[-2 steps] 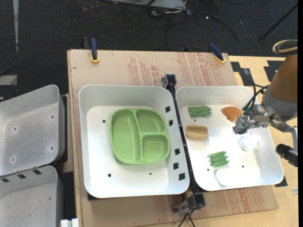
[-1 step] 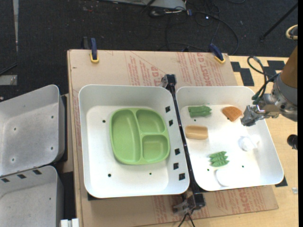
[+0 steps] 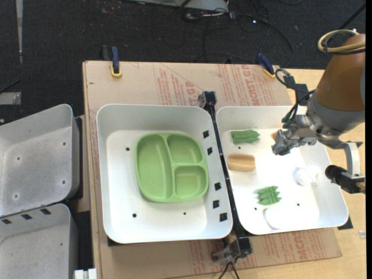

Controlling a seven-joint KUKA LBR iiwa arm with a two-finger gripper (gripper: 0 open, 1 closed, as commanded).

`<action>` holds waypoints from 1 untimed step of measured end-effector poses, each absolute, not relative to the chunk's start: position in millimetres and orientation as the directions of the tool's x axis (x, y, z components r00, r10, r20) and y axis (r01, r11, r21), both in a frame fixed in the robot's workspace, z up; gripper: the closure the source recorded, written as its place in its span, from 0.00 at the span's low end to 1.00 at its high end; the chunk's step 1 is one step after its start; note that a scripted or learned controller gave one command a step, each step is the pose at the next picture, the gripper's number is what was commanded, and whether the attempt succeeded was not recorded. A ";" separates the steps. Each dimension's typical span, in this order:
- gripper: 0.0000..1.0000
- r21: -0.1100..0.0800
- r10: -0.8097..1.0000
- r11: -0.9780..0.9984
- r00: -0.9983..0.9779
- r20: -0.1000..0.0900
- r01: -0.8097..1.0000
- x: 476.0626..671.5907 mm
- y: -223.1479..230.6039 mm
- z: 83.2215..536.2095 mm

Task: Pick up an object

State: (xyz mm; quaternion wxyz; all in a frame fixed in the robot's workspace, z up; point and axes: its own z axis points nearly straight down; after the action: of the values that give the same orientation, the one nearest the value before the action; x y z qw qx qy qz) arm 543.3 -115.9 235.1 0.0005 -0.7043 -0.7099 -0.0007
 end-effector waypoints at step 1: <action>1.00 0.000 1.000 0.009 -0.009 0.002 1.000 548.3 -52.0 237.1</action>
State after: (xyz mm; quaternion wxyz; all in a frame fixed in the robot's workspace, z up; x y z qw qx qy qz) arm 548.3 -52.0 237.1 0.0009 -0.7039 -0.7103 -0.0009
